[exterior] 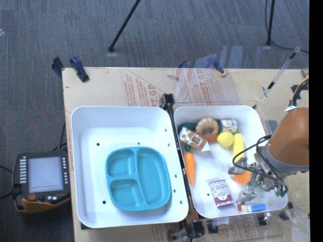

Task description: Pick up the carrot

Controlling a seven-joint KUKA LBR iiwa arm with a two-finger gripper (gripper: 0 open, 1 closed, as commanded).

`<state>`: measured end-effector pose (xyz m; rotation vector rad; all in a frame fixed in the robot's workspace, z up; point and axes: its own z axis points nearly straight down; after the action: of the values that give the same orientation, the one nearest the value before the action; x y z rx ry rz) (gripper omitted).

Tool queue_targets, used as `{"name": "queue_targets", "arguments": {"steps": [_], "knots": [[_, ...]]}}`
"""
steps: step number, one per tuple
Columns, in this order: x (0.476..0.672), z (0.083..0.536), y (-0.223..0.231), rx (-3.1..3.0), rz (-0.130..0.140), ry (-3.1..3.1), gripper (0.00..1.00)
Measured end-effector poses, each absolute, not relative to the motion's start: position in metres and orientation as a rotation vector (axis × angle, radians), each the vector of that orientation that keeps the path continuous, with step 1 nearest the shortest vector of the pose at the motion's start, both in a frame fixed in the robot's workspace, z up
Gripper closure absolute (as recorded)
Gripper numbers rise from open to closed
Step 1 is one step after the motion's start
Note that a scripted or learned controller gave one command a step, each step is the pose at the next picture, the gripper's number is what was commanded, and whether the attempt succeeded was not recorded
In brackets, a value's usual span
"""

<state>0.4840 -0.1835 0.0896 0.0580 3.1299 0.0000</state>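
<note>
The carrot (189, 168) is orange with a green top and lies lengthwise along the left wall of the right bin (252, 111). My gripper (246, 181) hangs low over that bin's right side, well right of the carrot and not touching it. An orange object (242, 178) sits right beneath the gripper, partly hidden by it. The arm's orange band (295, 137) rises at the bin's right edge.
Around the carrot lie a small printed box (194, 139), a bagel (207, 125), a can (229, 124), a lemon (225, 138), a yellow piece (238, 146), a red packet (220, 192) and a tube (251, 207). A blue divided plate (138, 178) lies in the left bin (86, 120).
</note>
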Motion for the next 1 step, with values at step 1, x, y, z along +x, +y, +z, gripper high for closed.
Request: {"name": "queue_targets", "arguments": {"steps": [1], "knots": [[0.4851, 0.0987, -0.1814, 0.049, 0.001, 3.131, 1.00]]}}
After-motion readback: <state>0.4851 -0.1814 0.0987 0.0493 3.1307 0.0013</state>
